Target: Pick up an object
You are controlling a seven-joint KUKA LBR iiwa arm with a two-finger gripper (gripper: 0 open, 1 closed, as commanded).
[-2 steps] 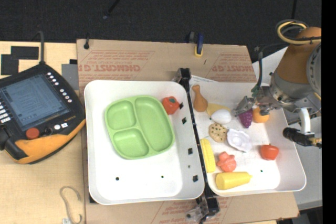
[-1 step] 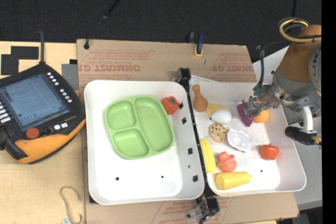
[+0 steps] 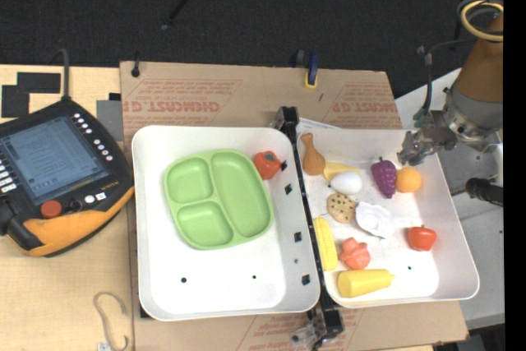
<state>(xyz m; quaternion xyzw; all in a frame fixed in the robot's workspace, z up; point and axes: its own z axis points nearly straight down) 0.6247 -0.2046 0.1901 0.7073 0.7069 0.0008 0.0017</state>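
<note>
In the right bin (image 3: 460, 259), glossy, rounded plastic toy foods (image 3: 362, 214).

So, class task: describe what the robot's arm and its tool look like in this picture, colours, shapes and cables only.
The arm is a rounded grey cylinder with an orange band above it, topped by a yellowish ring. Its tool is small, dark grey metal with angular parts. A thin dark cable runs up beside it.
</note>
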